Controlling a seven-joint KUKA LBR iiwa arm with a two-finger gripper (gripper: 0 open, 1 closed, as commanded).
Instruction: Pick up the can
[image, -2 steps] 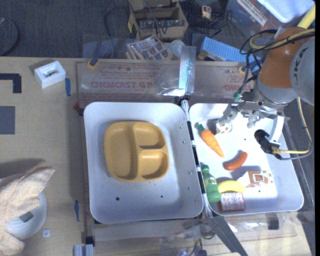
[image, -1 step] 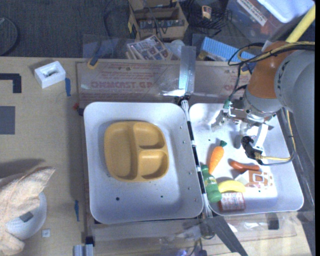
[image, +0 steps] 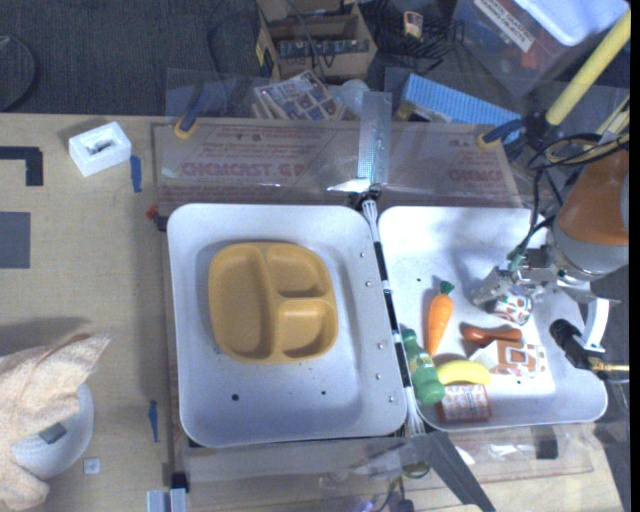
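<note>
The pick is not yet done, as I judge it: the can (image: 463, 402) lies on its side at the near edge of the right bin (image: 400, 240), well apart from my claw (image: 510, 290).

The left bin (image: 190, 400) holds a yellow divided tray (image: 270, 300) and nothing else I can make out. In the right bin, a green bottle (image: 420, 370) lies by the dividing wall, then a carrot (image: 438, 318), a banana (image: 462, 373) touching the can, and a small patterned carton (image: 518, 358). My claw hangs over the far right part; I cannot tell how its fingers stand. Reaching the can, closing and lifting all remain.
</note>
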